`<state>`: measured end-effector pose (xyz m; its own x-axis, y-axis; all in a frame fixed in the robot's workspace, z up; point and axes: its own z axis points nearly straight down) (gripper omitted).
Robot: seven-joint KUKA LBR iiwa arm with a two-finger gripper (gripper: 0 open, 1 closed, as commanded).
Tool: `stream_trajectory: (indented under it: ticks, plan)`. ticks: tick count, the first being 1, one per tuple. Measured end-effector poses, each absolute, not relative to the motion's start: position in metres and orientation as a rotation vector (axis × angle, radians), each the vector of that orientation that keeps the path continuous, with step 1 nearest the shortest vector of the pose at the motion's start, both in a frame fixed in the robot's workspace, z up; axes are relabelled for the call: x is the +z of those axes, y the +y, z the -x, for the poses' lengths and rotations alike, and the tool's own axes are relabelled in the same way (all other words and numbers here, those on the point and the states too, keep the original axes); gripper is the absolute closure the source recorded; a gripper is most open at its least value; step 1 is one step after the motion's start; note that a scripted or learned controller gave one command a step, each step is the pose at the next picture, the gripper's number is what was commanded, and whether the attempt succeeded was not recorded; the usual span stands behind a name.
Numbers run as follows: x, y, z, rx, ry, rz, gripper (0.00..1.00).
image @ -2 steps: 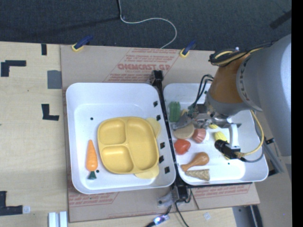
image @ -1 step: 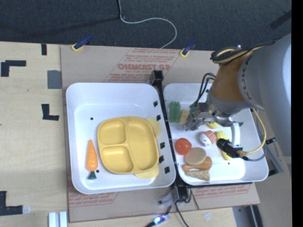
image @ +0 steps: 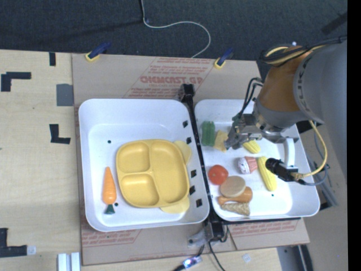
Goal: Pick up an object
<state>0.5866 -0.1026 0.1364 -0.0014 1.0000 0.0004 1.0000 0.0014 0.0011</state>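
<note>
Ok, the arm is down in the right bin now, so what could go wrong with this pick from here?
1. The gripper is low among crowded toys: a green piece, a yellow piece and corn lie close together, so it might nudge neighbours or catch two.
2. It works near the divider between the bins, so a bumped piece could jam against that wall.
</note>
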Motion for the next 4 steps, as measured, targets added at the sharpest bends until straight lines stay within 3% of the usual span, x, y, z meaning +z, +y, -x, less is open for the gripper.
stream_trajectory:
  ticks: [2,4]
  plan:
    - [0.227,-0.102,-0.585,0.004,2.222,-2.217,1.0]
    - [0.225,-0.004,-0.653,0.001,2.229,-2.214,1.0]
